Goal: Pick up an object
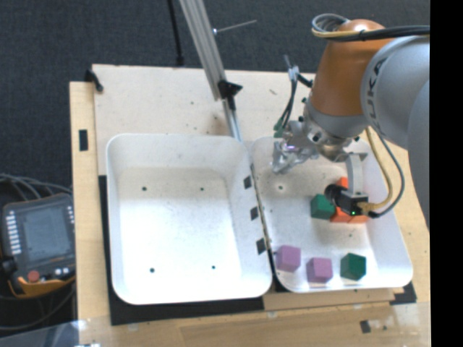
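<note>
My gripper (283, 159) hangs over the far left part of the right bin (387, 241), close to the wall between the two bins. I see nothing under or in it. A green block (321, 207) lies near the bin's middle, touching an orange piece (349, 214) on its right. Along the bin's front edge sit two purple cubes (289, 257) (319, 269) and a second green block (353, 266). All of these lie to the right of and nearer than the gripper.
The left bin (119, 215) stands beside the right one. A slanted metal pole (205, 45) rises behind the bins. A teach pendant (40, 237) lies off the bench at the left. Cables (383, 186) hang from the wrist over the right bin.
</note>
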{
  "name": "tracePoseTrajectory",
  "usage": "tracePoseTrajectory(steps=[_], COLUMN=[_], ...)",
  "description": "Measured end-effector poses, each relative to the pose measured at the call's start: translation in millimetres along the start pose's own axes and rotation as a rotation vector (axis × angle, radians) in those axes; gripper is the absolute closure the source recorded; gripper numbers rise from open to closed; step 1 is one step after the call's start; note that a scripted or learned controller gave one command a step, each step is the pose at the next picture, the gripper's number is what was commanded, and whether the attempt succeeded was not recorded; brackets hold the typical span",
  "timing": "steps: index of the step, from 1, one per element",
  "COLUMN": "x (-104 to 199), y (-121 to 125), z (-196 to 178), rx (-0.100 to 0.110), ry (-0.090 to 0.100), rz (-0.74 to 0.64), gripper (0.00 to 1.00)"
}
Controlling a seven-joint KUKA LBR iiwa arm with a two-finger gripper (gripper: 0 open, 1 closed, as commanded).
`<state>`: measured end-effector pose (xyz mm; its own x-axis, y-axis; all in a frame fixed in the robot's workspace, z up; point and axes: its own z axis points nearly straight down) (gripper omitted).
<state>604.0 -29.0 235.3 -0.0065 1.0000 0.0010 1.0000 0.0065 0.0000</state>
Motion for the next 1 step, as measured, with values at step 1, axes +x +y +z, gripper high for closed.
tracePoseTrajectory(steps=[1], x=[52.4], y=[-18.9], z=[-11.0], rx=[0.000], ry=[0.002], rz=[-0.002], gripper=[1.00])
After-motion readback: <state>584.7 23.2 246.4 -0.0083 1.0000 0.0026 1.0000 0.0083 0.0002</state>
